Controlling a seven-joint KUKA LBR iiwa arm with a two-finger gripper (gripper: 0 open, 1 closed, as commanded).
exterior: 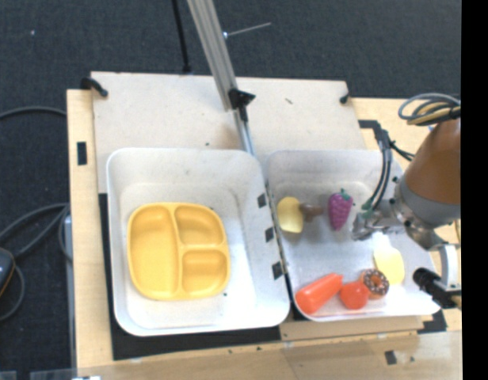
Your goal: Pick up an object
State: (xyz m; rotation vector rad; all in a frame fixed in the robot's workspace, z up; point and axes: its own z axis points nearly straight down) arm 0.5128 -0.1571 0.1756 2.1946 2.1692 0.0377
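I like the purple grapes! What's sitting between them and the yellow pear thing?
In the camera view, a small brown piece lies between the purple grapes and the yellow pear, touching the pear.

Two shallow white bins sit side by side on the tabletop (pixel 323 355). The left bin (pixel 121 172) holds a yellow divided plate (pixel 179 250) with three compartments. In the right bin (pixel 323 169) lie a yellow pear-like fruit (pixel 290 214), purple toy grapes (pixel 341 209), an orange carrot (pixel 318 291), a red tomato (pixel 354 295) touching a small sprinkled donut (pixel 375 283), and a pale yellow piece (pixel 389 264). The arm (pixel 432 182) reaches in from the right, its claw (pixel 364 226) low over the bin just beside the grapes.
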